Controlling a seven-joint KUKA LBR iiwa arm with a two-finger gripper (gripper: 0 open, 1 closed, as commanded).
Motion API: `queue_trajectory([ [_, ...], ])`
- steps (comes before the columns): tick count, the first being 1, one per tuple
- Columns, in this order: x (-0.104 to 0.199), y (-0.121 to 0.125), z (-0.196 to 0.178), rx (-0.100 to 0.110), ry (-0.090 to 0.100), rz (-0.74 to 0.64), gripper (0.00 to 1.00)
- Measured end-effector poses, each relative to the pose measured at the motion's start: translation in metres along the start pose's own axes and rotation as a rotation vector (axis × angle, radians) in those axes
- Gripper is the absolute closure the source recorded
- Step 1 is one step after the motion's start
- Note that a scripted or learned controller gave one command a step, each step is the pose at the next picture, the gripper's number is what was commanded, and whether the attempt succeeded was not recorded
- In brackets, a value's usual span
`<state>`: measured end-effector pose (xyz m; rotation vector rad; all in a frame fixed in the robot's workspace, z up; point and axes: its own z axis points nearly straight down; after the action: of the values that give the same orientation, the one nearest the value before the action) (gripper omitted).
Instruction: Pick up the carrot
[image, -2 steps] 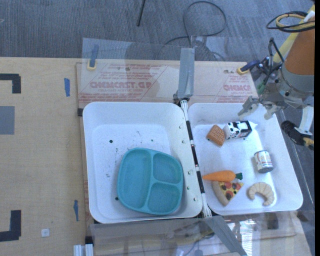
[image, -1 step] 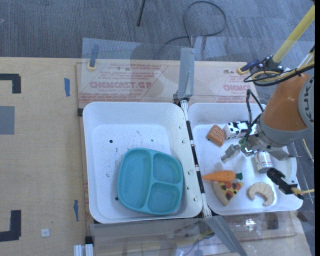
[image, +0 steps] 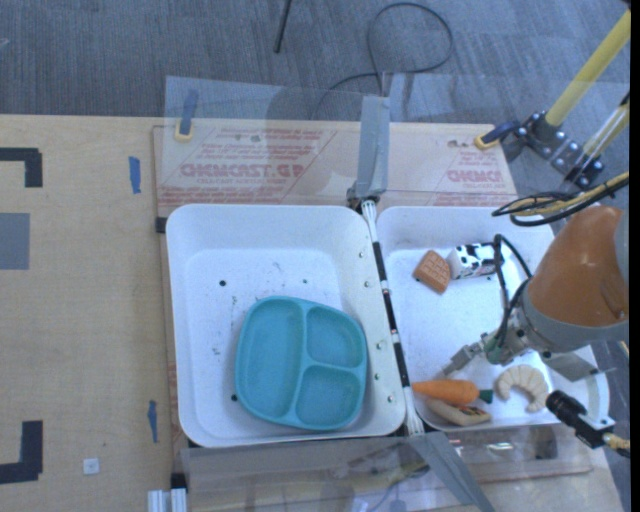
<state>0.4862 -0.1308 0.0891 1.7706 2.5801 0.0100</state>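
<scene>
The carrot (image: 447, 390), orange with a green stub at its right end, lies near the front edge of the right bin (image: 452, 318), resting partly on a beige oval piece (image: 458, 413). My gripper (image: 479, 351) hangs just above and slightly behind the carrot, under the grey wrist and orange band (image: 583, 268). Its fingers stand open with nothing between them, and they are not touching the carrot.
A croissant (image: 526, 384) lies right of the carrot. A tan cracker (image: 433, 271) and a black-and-white toy (image: 473, 261) sit at the back of the right bin. The left bin (image: 200, 300) holds a teal divided plate (image: 302, 363).
</scene>
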Motion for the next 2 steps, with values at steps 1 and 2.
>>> queue_trajectory([
  [1,-0.007,-0.001,-0.011,-0.006,-0.010,0.012,1.00],
  [2,0.045,0.012,-0.095,0.012,0.004,0.233,1.00],
])
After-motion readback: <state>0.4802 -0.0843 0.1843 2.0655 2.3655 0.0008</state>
